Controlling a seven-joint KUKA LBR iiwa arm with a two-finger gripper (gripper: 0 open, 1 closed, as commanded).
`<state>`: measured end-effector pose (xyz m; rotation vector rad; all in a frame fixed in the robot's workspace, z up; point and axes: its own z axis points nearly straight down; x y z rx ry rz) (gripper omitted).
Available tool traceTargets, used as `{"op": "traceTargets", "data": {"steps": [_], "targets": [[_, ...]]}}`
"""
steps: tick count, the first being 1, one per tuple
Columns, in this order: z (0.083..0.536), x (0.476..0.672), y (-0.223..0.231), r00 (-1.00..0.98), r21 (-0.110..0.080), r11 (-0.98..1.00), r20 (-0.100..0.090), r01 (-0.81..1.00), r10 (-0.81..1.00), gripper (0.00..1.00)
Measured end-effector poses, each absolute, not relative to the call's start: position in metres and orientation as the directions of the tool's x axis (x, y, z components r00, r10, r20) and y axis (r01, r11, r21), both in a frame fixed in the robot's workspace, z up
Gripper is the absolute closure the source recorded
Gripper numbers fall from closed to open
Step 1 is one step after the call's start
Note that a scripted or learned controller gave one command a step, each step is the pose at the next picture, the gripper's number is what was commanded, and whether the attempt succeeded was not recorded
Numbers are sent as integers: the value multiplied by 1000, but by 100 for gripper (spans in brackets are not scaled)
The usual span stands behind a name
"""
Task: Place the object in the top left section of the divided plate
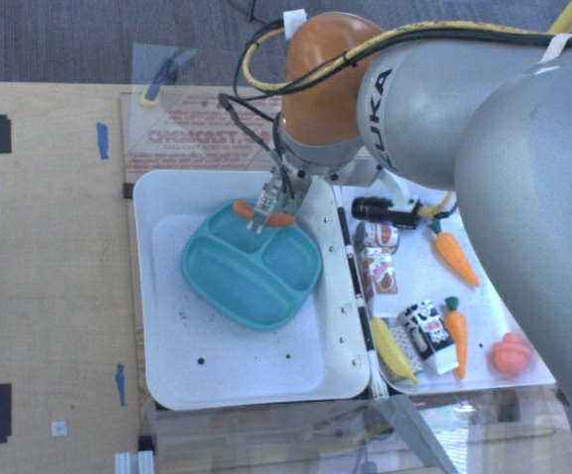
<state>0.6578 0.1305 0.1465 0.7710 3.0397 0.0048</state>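
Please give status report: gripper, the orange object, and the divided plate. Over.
Gripper low over blue divided plate, at its upper edge. Orange object at the fingertips; grip unconfirmed. Left bin holds the plate; nothing blocking.

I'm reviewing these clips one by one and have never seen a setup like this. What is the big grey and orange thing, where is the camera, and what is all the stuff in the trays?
The grey and orange shape is a robot arm, seen from one fixed camera looking down at a slant. Its hand hangs over the teal divided plate in the left white bin. An orange object, seemingly a toy carrot, sits at the hand, at the plate's upper rim; whether it is gripped is unclear. The right bin holds toy food: two carrots, a banana, a peach, a black-and-white cow-patterned item and small packets.
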Motion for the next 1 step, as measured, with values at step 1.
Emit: {"op": "traceTargets", "data": {"steps": [1], "targets": [[147,658,130,-879,5,879,-5,477,477,0]]}}
